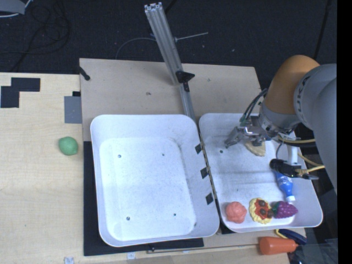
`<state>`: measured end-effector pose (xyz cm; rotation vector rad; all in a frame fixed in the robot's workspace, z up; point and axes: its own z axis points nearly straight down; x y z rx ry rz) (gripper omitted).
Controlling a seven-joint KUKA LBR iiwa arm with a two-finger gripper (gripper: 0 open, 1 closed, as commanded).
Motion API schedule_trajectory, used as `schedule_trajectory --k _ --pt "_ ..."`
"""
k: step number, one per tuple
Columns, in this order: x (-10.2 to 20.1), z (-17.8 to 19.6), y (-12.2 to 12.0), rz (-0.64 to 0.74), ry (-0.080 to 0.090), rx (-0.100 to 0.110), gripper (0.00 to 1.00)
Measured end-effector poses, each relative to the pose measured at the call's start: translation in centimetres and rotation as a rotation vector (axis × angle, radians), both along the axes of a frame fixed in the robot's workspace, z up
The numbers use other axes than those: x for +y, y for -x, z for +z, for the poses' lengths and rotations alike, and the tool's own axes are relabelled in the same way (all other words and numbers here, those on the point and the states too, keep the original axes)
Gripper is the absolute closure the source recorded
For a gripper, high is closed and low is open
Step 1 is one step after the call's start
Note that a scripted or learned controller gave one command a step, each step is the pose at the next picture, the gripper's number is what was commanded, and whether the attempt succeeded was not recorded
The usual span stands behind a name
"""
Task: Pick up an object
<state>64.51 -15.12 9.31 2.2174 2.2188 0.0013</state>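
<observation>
Just beside the claw (pixel 240 138) lies a tan object (pixel 257 146).

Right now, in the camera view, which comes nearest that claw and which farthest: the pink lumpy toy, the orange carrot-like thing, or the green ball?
1. Pink lumpy toy, in the right bin, below the gripper.
2. Orange carrot-like thing, outside that bin, by its lower edge.
3. Green ball, far left on the wooden bench.

Green ball (pixel 69 146) on bench left (outside bins), orange obj (pixel 276 245) bottom right.

Two white bins (pixel 144 126), one green ball (pixel 68 146)
</observation>
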Motion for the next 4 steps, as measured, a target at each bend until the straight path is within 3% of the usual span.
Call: schedule_trajectory --k 1,3,4 --pt "0.0 1.1 0.0 0.0 -0.001 0.0 1.0" --pt "-0.3 9.8 0.3 -0.001 -0.002 0.0 1.0" --pt "-0.4 11.7 0.3 -0.001 -0.003 0.003 1.0"
